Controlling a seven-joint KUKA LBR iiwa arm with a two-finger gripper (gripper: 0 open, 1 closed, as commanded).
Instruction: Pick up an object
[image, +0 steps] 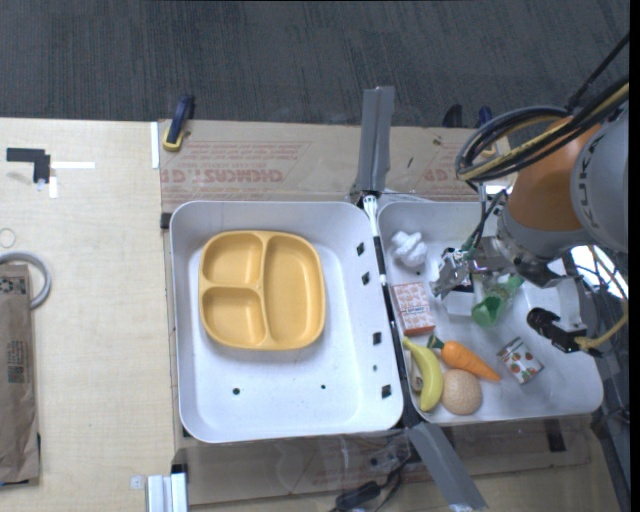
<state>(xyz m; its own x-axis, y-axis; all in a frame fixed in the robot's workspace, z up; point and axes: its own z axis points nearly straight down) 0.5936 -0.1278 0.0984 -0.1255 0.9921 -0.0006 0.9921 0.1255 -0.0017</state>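
My gripper (453, 274) is low inside the right bin (560, 400), near its middle. It hangs just right of a small pink box (412, 306) and below-right of a white crumpled object (407, 247). A green object (492, 303) lies right beside it, partly under the wrist. Nearer the front of the bin lie a banana (429, 373), a carrot (469, 360), a tan egg-shaped object (461, 392) and a small patterned carton (519, 360). I see nothing held by the gripper.
The left bin (200, 400) holds a yellow divided plate (263, 289). A raised divider (378, 290) separates the bins. A black part (550, 328) and cables of the arm hang over the right bin's right side. The wooden bench extends to the left.
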